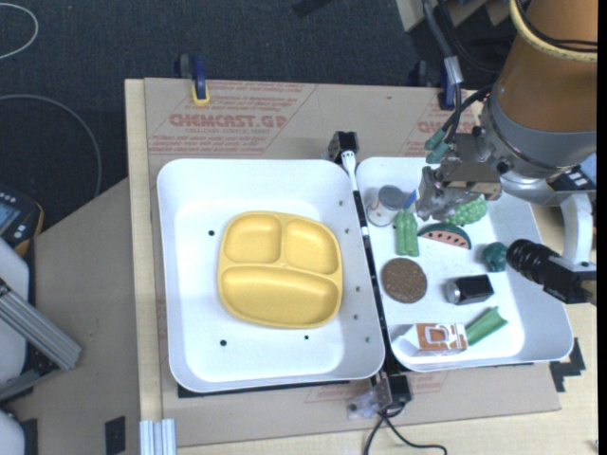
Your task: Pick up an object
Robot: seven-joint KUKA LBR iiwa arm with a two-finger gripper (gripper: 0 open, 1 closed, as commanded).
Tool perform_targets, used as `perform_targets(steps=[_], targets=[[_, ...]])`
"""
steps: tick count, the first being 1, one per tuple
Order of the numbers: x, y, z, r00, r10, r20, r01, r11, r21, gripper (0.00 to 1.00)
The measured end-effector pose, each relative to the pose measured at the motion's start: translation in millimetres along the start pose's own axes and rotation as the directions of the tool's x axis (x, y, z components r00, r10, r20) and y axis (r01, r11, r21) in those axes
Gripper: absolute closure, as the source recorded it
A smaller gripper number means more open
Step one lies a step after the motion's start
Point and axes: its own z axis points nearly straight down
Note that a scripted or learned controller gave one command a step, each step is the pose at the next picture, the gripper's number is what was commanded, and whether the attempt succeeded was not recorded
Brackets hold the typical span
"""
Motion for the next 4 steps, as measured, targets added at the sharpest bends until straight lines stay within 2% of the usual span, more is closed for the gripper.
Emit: perform_targets(steps=[1,2,3,4], targets=[[44,-6,135,1.0,-0.001,0.002,0.001,1.0,0.029,1.0],[117,-5,155,1.0,-0.005,0.0,0.005,1.0,0.021,1.0],[174,6,-97,1.0,-0.004,-0.008,0.004,1.0,-0.004,1.0],[173,5,-98,1.0,-0.002,0.001,0.002,1.0,0.01,1.0]])
